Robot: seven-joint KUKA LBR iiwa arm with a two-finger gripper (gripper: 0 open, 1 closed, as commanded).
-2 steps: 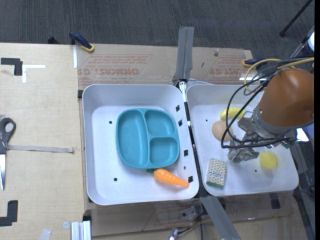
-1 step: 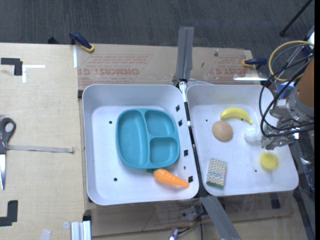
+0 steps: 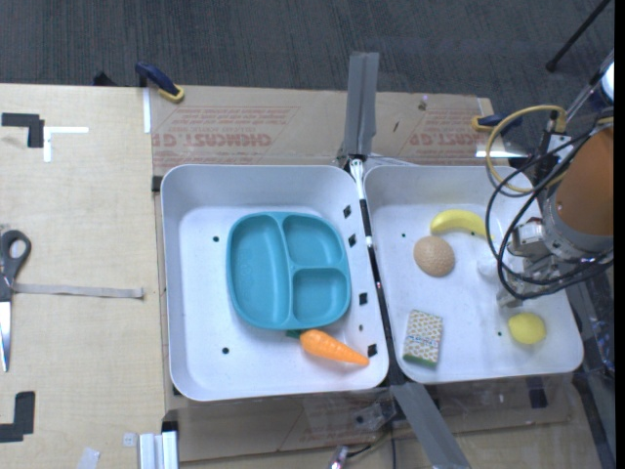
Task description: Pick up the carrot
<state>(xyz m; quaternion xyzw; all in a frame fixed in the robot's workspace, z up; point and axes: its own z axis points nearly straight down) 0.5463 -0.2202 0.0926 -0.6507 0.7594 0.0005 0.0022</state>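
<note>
The orange carrot [image 3: 334, 348] lies in the left bin [image 3: 186, 291], near its front right corner. It rests just below the front edge of a blue divided plate [image 3: 289, 269]. The arm reaches in from the right, and its gripper [image 3: 518, 274] hangs over the right side of the right bin [image 3: 469, 364], between a banana and a lemon. It is far to the right of the carrot. Cables looping around the wrist hide the gripper's tip.
The right bin holds a yellow banana [image 3: 459, 223], a round tan item [image 3: 434, 256], a yellow lemon [image 3: 527, 328] and a small patterned box [image 3: 423, 336]. A raised divider [image 3: 369, 272] separates the bins. Scissors [image 3: 10, 262] lie on the bench at far left.
</note>
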